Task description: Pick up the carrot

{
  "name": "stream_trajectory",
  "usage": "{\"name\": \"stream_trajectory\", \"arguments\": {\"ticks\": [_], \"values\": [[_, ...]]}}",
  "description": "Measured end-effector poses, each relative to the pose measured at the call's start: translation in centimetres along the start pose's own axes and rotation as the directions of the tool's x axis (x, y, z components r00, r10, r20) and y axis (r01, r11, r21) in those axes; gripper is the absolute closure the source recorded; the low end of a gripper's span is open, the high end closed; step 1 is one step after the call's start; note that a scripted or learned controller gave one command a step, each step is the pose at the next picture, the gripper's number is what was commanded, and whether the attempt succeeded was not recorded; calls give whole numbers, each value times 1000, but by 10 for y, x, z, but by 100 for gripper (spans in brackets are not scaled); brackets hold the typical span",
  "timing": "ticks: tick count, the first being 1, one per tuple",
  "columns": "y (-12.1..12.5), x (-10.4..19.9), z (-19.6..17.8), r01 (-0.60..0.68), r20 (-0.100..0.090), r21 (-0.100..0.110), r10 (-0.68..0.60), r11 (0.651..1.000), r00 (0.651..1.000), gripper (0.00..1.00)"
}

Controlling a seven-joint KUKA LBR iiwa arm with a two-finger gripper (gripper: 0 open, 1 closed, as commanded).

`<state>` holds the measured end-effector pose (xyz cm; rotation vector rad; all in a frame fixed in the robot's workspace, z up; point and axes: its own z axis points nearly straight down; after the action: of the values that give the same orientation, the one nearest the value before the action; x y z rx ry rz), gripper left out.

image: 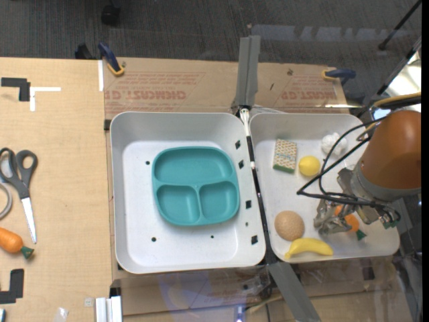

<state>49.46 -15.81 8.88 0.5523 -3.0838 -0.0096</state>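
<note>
I am working at the grasping step. My gripper [337, 219] is hanging low in the near right part of the right bin [315, 117], directly at the carrot [349, 224], which is lying there with its green end pointing to the right. A banana [310, 248] is lying just to the near left of it. My own wrist is hiding much, so I cannot tell whether the gripper is wide or narrow, or whether it is gripping the carrot. A second carrot [9, 240] is lying far left on the wooden table [60, 180]. Next, I am judging, a firm closing around the carrot's middle and a straight, slow lift are needed, without dragging the banana.
</note>
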Motion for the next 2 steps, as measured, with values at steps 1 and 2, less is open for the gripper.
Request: {"name": "stream_trajectory", "arguments": {"ticks": [1,2], "values": [[38,-14,-99,42,0,1,-42,999,999,100],[-34,18,-78,221,1,-1,-221,975,975,100]]}}
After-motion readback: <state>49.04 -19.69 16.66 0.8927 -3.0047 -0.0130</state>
